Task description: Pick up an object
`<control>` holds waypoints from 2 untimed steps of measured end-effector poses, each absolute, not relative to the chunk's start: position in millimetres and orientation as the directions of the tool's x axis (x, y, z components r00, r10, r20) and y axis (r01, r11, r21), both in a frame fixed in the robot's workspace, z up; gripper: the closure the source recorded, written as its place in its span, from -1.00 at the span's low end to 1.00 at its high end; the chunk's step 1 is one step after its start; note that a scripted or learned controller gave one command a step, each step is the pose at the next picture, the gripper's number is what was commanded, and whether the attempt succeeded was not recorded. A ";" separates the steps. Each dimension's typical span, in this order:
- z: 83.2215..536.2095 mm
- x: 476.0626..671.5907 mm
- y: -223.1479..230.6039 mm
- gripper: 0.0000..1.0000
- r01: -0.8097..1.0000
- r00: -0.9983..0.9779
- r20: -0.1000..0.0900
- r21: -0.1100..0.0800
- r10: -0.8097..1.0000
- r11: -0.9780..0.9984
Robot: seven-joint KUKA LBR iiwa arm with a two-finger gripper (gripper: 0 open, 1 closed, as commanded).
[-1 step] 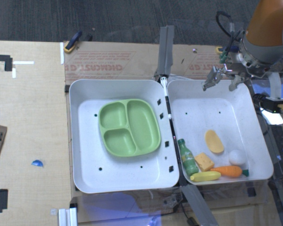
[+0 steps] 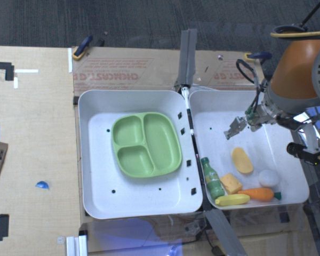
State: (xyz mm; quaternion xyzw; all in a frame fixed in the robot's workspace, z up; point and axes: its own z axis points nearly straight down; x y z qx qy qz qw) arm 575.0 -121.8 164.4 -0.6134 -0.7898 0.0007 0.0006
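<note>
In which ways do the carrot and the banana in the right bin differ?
The carrot is orange with a green end; the banana is yellow all over. The carrot lies nearer the bin's right side, the banana nearer the green bottle. The carrot looks thicker. Both lie flat along the near wall of the right bin.

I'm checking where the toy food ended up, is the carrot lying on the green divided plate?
No, the carrot lies in the right bin beside the banana, while the green divided plate sits in the left bin.
</note>
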 end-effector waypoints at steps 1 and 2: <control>91.7 536.5 -140.1 -1.00 0.932 -0.363 0.000 0.000 0.932 0.363; 100.9 537.0 -141.0 1.00 0.933 -0.359 -0.001 0.001 0.933 0.359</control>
